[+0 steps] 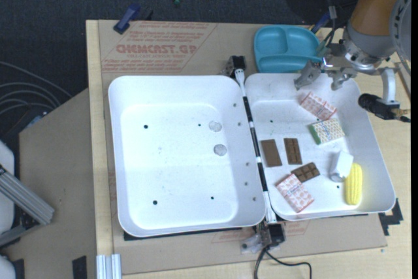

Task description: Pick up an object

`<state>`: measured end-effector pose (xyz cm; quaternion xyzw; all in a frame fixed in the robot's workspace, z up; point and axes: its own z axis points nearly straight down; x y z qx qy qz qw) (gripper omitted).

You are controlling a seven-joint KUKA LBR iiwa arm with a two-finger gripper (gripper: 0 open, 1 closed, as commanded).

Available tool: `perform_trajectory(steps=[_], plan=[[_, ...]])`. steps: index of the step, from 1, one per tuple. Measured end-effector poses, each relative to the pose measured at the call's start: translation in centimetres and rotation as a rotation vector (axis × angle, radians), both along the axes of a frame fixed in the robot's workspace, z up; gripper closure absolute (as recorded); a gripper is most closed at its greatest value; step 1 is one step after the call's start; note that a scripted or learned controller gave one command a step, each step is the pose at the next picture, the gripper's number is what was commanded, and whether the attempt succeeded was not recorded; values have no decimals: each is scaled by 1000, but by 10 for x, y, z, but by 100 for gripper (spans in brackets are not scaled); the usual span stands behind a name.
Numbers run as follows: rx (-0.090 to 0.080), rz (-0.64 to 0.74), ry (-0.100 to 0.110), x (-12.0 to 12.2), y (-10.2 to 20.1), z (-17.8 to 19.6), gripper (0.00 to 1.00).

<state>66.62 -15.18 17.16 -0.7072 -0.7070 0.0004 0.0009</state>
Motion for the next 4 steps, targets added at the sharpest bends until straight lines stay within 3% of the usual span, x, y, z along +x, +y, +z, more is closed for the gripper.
perform_trajectory(steps=[1, 4], plan=[[0, 0, 0, -9, -18, -87, 0], [0, 1, -1, 1, -14, -86, 0]])
